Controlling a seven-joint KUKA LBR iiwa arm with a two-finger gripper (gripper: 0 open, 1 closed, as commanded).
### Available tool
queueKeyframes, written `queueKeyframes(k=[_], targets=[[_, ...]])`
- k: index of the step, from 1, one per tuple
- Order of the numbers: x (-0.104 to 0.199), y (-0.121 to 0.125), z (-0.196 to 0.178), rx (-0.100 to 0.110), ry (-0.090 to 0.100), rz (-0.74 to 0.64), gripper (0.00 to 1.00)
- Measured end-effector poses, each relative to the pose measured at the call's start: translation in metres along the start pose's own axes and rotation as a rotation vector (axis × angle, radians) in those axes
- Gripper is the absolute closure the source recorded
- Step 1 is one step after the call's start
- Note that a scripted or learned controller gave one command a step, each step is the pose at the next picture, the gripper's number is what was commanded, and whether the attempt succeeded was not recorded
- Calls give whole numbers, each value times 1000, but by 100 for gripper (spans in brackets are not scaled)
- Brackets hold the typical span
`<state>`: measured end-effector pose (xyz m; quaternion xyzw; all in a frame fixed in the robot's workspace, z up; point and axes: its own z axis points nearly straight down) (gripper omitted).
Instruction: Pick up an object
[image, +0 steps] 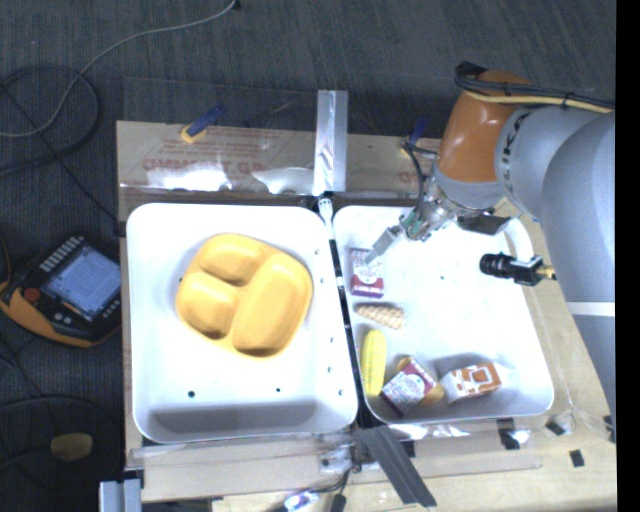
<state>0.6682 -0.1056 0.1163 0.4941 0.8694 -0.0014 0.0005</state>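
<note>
Gripper (372, 256) dips over the small purple packet (366, 276) by the right bin's (530, 330) left wall, grip state impossible to tell, and crowding that wall could make it miss or nudge the packet.

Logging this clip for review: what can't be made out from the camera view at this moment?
- Gripper: too small and blurred to tell the jaws' state, or whether it touches the purple-and-white packet beneath it.
- Packet labels, including the orange-and-white carton and small red-and-white packet: too small to read.
- Orange item between those two: mostly covered by them.
- Arm: cut off by the right edge.
</note>
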Motion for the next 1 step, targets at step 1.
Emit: queueKeyframes(k=[1], targets=[[-3,2,15,0,1,-79,0]])
